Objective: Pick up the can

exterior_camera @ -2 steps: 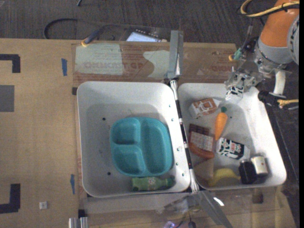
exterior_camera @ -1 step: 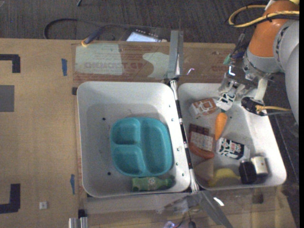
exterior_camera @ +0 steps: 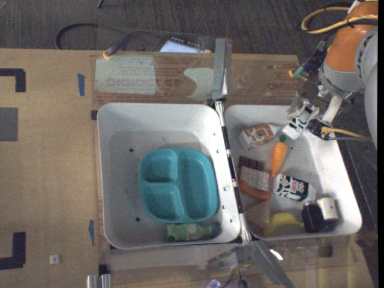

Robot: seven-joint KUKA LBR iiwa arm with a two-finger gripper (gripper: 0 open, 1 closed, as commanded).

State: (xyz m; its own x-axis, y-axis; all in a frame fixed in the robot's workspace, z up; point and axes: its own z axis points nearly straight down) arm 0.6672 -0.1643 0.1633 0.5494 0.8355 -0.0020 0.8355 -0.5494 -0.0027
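Note:
The can (exterior_camera: 320, 214) lies on its side in the front right corner of the right bin (exterior_camera: 348, 179); it has a dark body and a shiny silver end facing right. My gripper (exterior_camera: 296, 123) hangs over the back of that bin, near the right end of a small brown-and-white carton (exterior_camera: 258, 135) and just above the top of a carrot (exterior_camera: 278, 158). It is well away from the can, which sits toward the front of the bin. Nothing shows in the gripper.
The right bin also holds a black-and-white carton (exterior_camera: 293, 188), a banana (exterior_camera: 282, 222) and a brown bar pack (exterior_camera: 254, 178). A teal divided plate (exterior_camera: 177, 183) and a green packet (exterior_camera: 192, 231) lie in the left bin (exterior_camera: 120, 131). The arm comes in from the upper right.

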